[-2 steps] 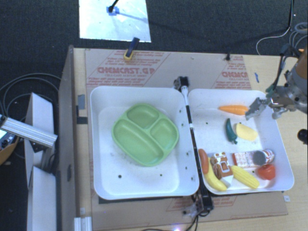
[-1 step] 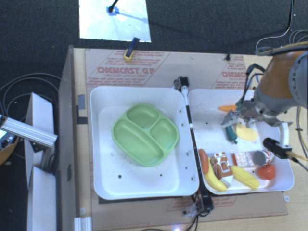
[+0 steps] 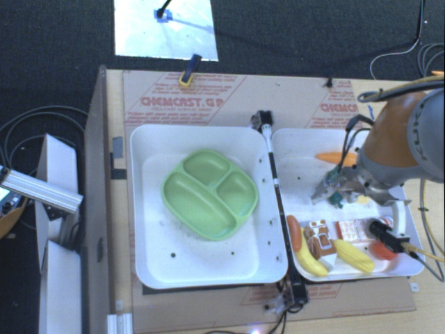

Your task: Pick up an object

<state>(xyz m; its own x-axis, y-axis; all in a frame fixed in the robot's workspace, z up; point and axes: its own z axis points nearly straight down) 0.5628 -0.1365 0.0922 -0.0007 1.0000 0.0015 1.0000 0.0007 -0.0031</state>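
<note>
My gripper (image 3: 329,189) hangs low over the middle of the right bin (image 3: 299,160), on the grey arm with the orange band that reaches in from the right. A small teal thing (image 3: 337,200) sits right at the gripper's tip; whether it is held is unclear. An orange carrot (image 3: 332,157) lies just behind the gripper. Along the bin's front lie a red sausage (image 3: 295,231), a banana (image 3: 311,260), a brown and white piece (image 3: 320,237), a red and white box (image 3: 350,229), a yellow corn-like piece (image 3: 354,255) and a red piece (image 3: 384,250).
The left bin (image 3: 156,256) holds a green divided plate (image 3: 210,194). A black and white bar (image 3: 272,165) runs between the two bins. Cables lie on the floor at the back right and far left.
</note>
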